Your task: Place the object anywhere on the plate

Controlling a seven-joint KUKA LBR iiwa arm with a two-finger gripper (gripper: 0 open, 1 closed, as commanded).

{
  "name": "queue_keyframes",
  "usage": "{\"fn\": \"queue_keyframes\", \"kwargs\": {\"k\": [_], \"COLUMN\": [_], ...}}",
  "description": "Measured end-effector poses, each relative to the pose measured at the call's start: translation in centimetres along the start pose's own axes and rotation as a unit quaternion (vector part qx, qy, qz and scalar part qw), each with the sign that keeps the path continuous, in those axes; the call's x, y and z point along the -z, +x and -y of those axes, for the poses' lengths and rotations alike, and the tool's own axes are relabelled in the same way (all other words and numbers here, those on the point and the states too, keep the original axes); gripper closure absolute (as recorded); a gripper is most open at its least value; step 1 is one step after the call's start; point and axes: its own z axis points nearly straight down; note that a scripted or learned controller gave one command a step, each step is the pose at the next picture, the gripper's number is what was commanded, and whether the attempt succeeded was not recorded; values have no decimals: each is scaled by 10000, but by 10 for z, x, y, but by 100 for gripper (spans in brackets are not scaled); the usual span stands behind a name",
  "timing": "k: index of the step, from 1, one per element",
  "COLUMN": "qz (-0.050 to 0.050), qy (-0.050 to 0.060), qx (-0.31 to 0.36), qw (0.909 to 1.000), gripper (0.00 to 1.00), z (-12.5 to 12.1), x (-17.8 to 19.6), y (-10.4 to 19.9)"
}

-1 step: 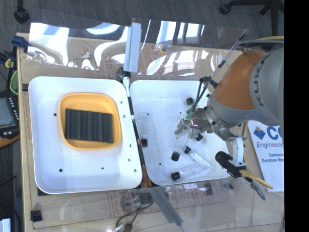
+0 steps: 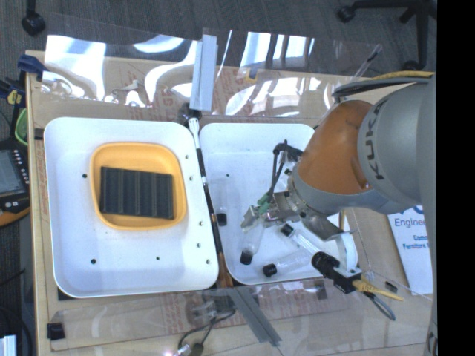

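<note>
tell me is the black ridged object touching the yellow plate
Touching. The camera view shows the black ridged object lying flat inside the yellow plate in the left bin, yellow rim showing around it.

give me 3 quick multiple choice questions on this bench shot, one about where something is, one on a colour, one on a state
1. Where is the plate?
A. left bin
B. right bin
C. on the floor

2. What colour is the plate's rim?
A. blue
B. yellow
C. red

3. How is the arm placed?
A. over the left bin
B. over the right bin
C. pulled off the bench

Answers:
1 A, it lies in the left bin.
2 B, a yellow rim surrounds a dark ribbed centre.
3 B, it hangs above the right bin.
</note>
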Motion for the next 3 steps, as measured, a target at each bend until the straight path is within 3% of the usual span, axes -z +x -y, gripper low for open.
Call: {"fn": "queue_keyframes", "kwargs": {"k": [1,2,3], "qz": [3,4,5], "qy": [1,3,2], "qx": [304,712,712], "qw": [9995,9975,9975], "gripper": [100,100,0], "z": [-49,-105,-105], "x": [36,8,8], "y": [38,92,92]}}
